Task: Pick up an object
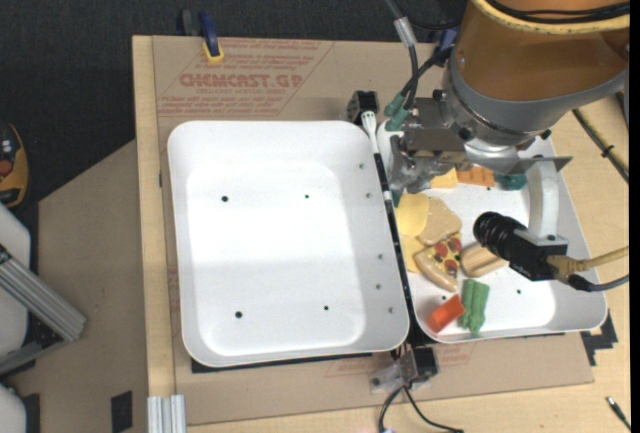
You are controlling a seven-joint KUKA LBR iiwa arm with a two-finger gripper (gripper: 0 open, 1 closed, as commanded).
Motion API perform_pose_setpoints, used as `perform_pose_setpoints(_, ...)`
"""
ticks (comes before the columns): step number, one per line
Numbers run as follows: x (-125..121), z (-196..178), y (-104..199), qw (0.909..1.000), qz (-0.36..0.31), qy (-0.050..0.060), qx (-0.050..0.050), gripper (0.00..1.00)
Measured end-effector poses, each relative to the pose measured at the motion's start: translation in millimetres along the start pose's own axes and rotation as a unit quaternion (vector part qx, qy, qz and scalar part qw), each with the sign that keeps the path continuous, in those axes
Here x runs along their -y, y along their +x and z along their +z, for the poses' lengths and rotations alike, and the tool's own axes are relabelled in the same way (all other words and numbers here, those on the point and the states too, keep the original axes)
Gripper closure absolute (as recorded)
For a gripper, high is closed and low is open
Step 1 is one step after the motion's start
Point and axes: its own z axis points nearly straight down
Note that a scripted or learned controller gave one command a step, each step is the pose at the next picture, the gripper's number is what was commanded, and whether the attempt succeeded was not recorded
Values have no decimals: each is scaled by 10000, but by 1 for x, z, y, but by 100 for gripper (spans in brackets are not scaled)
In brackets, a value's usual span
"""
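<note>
Grey-and-orange arm (540, 31) hangs low over the right bin (560, 316), its gripper (415, 166) near the yellow piece (412, 214); finger state cannot be told. Best practice: centre over one piece, clear of the pile.

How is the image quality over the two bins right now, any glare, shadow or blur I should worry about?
Camera view: the shallow white left bin shows a bright band across its middle and a greyer, shaded floor toward its near edge; the grey arm with its orange band looms large and slightly soft, shading the shallow white right bin; the small toy items look sharp enough.
</note>
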Motion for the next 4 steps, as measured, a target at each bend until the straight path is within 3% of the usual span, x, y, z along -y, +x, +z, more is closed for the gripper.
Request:
perform_pose_setpoints(1,0,-141,82,9999,-35,-128,-46,100)
perform_pose_setpoints(2,0,-17,116,10000,-4,24,22,100)
perform_pose_setpoints(3,-1,-120,130,9999,2,-102,-34,100)
perform_pose_setpoints(4,0,25,127,10000,29,34,35,100)
